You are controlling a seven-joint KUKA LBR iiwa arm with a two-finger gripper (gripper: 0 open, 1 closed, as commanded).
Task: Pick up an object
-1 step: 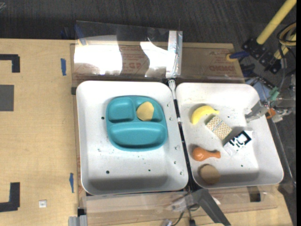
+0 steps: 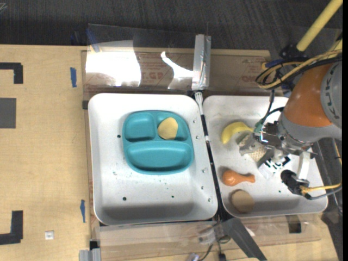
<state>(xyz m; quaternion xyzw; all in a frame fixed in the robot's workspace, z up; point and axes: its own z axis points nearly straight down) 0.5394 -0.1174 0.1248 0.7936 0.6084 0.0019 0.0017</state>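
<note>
Okay, I'm sweeping my eye from the left, and the left bin (image 2: 103, 162) is sitting there with a teal divided plate (image 2: 157, 145) lying in its middle. A yellowish round piece (image 2: 168, 128) is resting in the plate's far right compartment, and the other compartments are showing bare teal. Moving across the rim where the two bins are meeting, I'm getting into the right bin (image 2: 217, 105). A yellow banana-like piece (image 2: 234, 131) is lying toward its far left, an orange pear-shaped toy (image 2: 237, 178) is lying nearer to me, and a brownish round piece (image 2: 242, 200) is sitting at the near edge, just beyond the orange one. The arm (image 2: 310, 99) is reaching in from the right, its orange band showing above the wrist, and the gripper (image 2: 260, 150) is hanging low over the bin's middle, just right of the banana piece and just beyond the orange toy. I'm looking hard at the fingers, but I cannot tell how they are standing, nor whether anything is sitting between them.
</note>
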